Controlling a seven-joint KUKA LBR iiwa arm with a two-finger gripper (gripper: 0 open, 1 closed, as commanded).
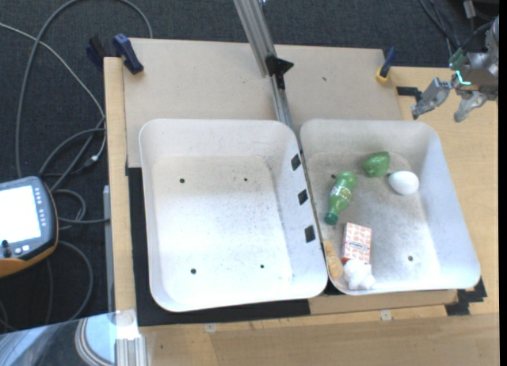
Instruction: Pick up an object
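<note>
The right bin (pixel 444 222) holds a green bottle (pixel 341 196) lying on its side, a small green round object (pixel 376 164), a white egg-shaped object (pixel 404 182), an orange-and-white carton (pixel 356 242) and a white crumpled item (pixel 359 276) at the front wall. My gripper (pixel 445 104) hangs at the far right, above the bench beyond the right bin's back corner. Its two fingers are spread apart with nothing between them.
The left bin (pixel 214 214) sits beside the right one. A metal pole (pixel 253 24) runs from the top down to the gap between the bins. Clamps (pixel 127 53) grip the board's back corners. A pendant (pixel 24 222) lies left of the bench.
</note>
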